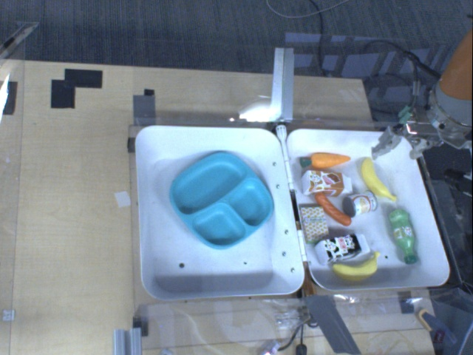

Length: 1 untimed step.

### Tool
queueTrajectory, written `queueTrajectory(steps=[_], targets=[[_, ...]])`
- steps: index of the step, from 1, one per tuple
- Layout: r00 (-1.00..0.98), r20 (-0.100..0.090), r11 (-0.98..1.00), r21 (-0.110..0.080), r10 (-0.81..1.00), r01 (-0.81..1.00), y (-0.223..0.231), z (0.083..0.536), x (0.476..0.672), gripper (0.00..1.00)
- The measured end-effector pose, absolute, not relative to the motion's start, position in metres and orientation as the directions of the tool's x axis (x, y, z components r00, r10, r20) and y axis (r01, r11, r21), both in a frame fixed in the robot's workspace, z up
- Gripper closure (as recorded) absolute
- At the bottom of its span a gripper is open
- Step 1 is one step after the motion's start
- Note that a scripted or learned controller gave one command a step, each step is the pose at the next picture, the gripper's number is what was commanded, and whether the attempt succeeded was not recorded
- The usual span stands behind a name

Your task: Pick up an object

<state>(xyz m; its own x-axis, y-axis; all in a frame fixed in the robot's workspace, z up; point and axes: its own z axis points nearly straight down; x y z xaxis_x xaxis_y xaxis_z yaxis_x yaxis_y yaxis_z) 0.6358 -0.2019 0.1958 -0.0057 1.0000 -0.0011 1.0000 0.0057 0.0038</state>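
The right bin (436,268) holds several small items: a carrot (329,160), a yellow banana (375,180), an orange and white carton (325,183), a second orange carrot (335,210), a small can (362,204), a green bottle (401,234), a checkered packet (313,223), a black and white carton (342,248) and a second banana (356,269). My gripper (400,143) hangs over the bin's far right corner, just beyond the first banana. Its fingers are spread open and nothing is between them.
A blue divided plate (222,198) lies in the left bin (159,272). A metal post (284,87) stands behind the wall between the two bins. Cables trail over the dark floor at the back.
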Motion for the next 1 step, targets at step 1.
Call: queueTrajectory(steps=[1], targets=[[0.072,0.0,-0.072,0.007,0.997,0.997,-0.2029,0.0898,0.6534,0.0]])
